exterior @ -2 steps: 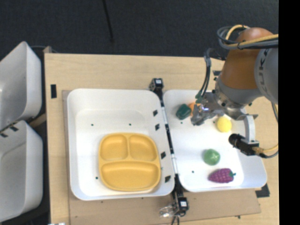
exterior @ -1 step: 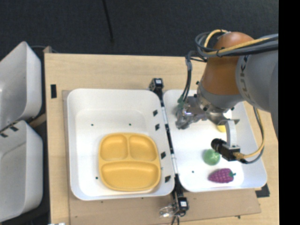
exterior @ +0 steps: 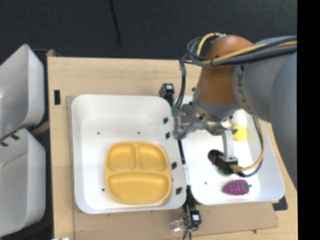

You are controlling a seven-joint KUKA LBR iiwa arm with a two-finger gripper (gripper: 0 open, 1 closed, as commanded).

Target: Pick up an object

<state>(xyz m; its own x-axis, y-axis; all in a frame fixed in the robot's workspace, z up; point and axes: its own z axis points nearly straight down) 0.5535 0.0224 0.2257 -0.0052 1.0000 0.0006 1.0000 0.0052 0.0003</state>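
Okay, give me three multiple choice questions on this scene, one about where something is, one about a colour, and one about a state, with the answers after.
1. Where is the yellow divided plate?
A. left bin
B. right bin
C. on the bench outside the bins

2. What colour is the grape toy in the right bin?
A. green
B. purple
C. red

3. How does the plate lie?
A. flipped face down
B. on its edge
C. flat, compartments up

Answers: 1 A, it sits in the left bin. 2 B, the bunch is purple. 3 C, its three compartments face up.
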